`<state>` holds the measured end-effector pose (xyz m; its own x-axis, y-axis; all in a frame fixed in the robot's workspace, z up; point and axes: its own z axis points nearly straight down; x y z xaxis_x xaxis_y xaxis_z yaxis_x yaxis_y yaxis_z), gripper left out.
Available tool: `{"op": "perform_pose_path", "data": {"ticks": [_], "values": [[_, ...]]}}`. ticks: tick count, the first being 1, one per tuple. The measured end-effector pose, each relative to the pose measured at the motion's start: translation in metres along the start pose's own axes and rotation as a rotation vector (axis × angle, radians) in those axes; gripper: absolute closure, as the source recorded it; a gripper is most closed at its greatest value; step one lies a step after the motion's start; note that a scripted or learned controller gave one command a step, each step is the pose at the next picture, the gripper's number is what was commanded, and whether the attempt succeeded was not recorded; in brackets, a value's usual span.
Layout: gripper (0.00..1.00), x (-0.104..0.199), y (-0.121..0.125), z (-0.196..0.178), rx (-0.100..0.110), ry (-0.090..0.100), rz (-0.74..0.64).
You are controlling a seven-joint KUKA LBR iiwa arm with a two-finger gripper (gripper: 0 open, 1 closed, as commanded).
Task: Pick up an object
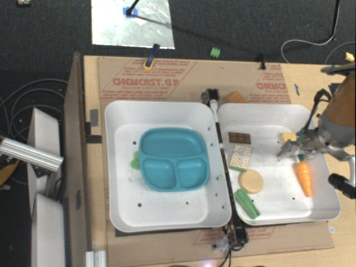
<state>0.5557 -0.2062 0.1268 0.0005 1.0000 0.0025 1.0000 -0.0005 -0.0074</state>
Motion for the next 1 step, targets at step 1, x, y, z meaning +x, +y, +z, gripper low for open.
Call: {"op": "perform_pose_path", "data": {"ticks": [1], "values": [[0.0, 0.0088, 0.0631, 0.0425, -0.014, -0.005, -0.008]]}}
